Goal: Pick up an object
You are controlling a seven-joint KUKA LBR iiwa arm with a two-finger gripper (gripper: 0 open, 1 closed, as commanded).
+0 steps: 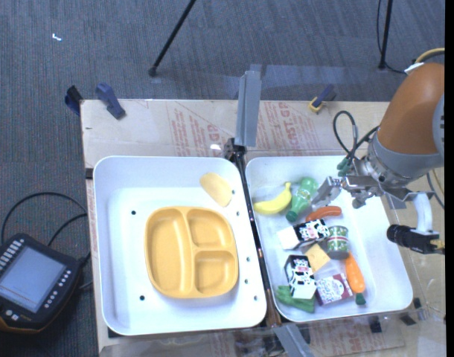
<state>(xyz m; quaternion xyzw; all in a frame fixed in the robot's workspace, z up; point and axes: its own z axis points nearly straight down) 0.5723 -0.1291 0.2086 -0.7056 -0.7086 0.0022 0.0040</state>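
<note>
The end effector [339, 184] is poised low over the right bin [394, 274], nothing being held; whether it is open cannot be told. Toy food, including a banana [274, 201], is heaped there for picking.

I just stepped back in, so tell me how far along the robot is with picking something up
Nothing looks picked yet. The two-finger gripper hangs over the right white bin, above the pile near the yellow toy banana and green plastic bottle, with nothing visibly between its fingers. Left to do: descend, grasp one item and lift. The yellow divided tray lies in the left white bin.
</note>
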